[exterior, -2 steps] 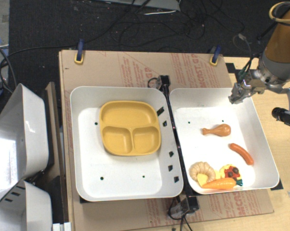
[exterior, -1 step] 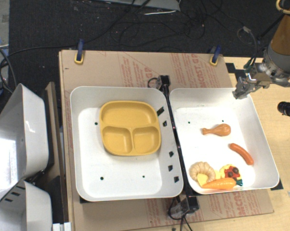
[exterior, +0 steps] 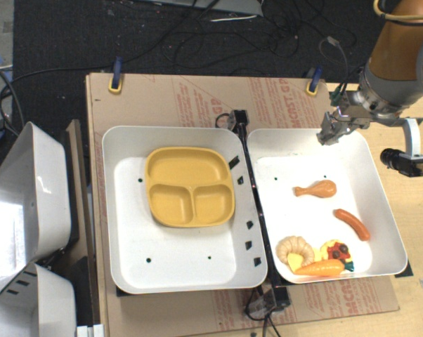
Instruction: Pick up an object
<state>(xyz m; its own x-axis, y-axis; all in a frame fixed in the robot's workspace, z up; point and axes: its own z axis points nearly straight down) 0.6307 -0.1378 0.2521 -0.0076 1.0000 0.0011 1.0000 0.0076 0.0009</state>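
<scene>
The arm (exterior: 398,41) comes in from the upper right, grey with its orange section high in the corner. Its gripper (exterior: 329,133) hangs over the far right corner of the right bin (exterior: 296,161), just at the bin's back rim. From here the fingertips are a small dark cluster, and I cannot tell how far apart they stand; nothing shows between them.

The right bin holds the toy food. A drumstick (exterior: 315,189) lies near the middle, its thick end toward the right. Below and to the right of it a sausage (exterior: 352,224) lies at a slant, apart from the drumstick. Along the near edge three things crowd together: a pale shrimp (exterior: 294,248) on the left, a carrot (exterior: 321,268) lying flat in front, and a pizza slice (exterior: 336,250) with dark and red toppings just behind the carrot. The carrot touches the shrimp and the pizza slice, or very nearly so. The gripper is well apart from all of them, nearest the drumstick.

The left bin (exterior: 127,223) carries a yellow tray (exterior: 190,187) with three compartments, set toward the far side. Both bins sit side by side on a brown board (exterior: 176,97), which two yellow clamps (exterior: 115,84) pin at its far edge. Cables (exterior: 197,34) trail over the dark floor beyond.
</scene>
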